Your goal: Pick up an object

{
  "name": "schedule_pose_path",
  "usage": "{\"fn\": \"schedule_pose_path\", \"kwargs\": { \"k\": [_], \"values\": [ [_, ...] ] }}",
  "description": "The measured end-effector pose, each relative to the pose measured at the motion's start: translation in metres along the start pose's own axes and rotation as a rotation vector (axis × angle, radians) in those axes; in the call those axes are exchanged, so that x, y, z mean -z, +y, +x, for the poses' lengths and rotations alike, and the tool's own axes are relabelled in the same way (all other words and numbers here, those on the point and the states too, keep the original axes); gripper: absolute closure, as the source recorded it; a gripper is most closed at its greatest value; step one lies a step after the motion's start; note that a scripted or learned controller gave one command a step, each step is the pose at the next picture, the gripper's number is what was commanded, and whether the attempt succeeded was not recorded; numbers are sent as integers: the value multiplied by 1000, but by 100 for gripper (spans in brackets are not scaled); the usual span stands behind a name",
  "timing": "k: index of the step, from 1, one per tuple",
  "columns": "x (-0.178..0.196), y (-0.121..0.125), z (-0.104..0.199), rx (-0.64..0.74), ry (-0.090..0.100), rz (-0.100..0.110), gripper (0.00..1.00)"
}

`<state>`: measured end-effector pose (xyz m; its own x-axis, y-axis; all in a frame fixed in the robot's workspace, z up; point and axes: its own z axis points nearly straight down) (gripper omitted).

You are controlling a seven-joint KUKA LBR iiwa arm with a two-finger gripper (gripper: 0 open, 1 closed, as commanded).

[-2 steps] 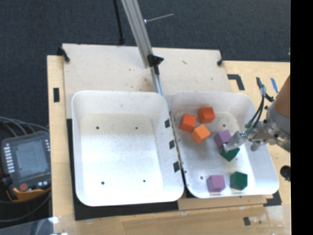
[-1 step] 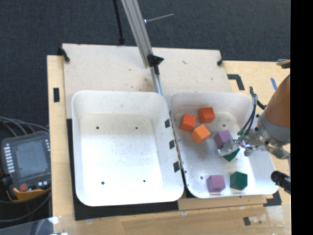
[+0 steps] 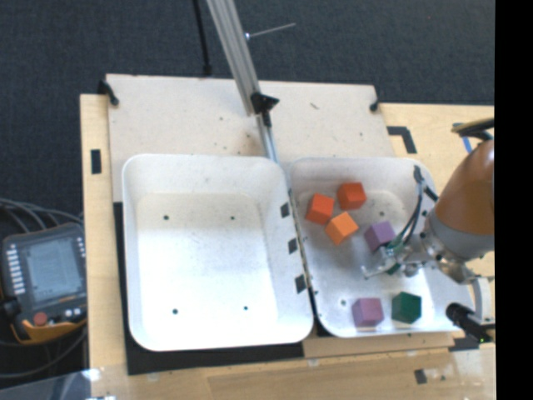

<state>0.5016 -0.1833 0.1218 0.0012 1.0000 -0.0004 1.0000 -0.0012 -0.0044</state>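
Observation:
The right bin [image 3: 333,172] holds several small blocks. Three orange-red ones cluster at its upper middle: one [image 3: 319,208], one [image 3: 351,195] and a lighter orange one [image 3: 342,227]. A purple block [image 3: 381,235] lies just right of them. Near the front wall sit another purple block [image 3: 367,311] and a dark green block [image 3: 406,307]. My gripper [image 3: 388,264] hangs low over the bin floor, just below the upper purple block and above the green one. The arm with its orange band [image 3: 468,192] comes in from the right.
The left bin [image 3: 137,223] lies beside the right one, with a divider strip [image 3: 296,248] between them. A slanted metal rail [image 3: 237,48] rises from the back of the bench. A teach pendant [image 3: 46,277] sits at the far left, off the bench.

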Motion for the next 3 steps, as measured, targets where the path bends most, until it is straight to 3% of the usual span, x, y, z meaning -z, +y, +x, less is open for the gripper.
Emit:
{"fn": "schedule_pose_path", "kwargs": {
  "k": [1, 3],
  "values": [
    [14, 2, -1, -7, -2, -10, 100],
    [98, 5, -11, 4, -3, -11, 100]
  ]
}}
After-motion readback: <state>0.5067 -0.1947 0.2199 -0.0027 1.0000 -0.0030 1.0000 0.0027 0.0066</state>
